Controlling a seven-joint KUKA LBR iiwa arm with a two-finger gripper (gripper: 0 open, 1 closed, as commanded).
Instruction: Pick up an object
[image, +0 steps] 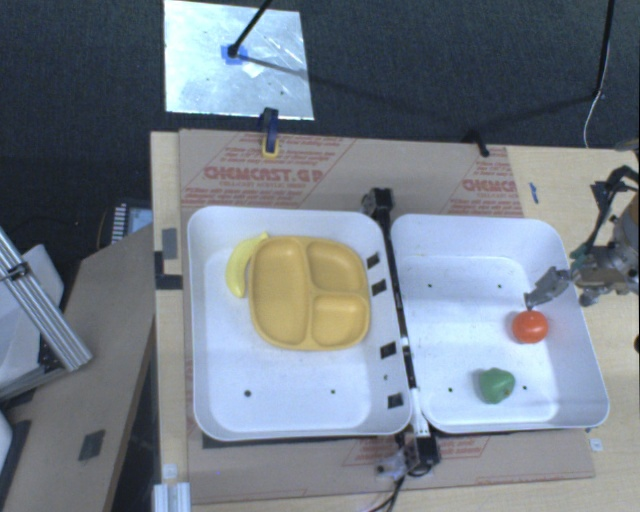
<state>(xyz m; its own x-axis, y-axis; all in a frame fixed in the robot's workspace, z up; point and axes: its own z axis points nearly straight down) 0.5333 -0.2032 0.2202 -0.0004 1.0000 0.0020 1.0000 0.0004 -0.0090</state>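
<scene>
Closest to us in the right bin (560, 300) is a green lump (494, 384), matte and a bit knobbly, kind of like a toy pepper, no real long axis to speak of. Just up and right of it sits a red-orange ball (530, 326) that looks like a smooth plastic tomato with a little shine on top. It's round, so we can't give it a heading either. Both rest on the bin's floor, near each other but not touching.

Over at the right edge we've got the gripper (548, 288), grey metal, sitting just above-right of the tomato at the bin's rim. One finger pokes down-left toward the tomato but nothing is between the fingers, and honestly we can't tell how wide they're spread from this angle.

Left bin (210, 400) holds a yellow divided plate (308, 292), rounded-square, three compartments, smooth plastic. A yellow banana (239, 266) curves along the plate's upper-left edge, touching it, its long axis running roughly up-right to down-left.

Both bins are glossy white shallow trays sitting on brown cardboard (330, 170) with red print.
</scene>
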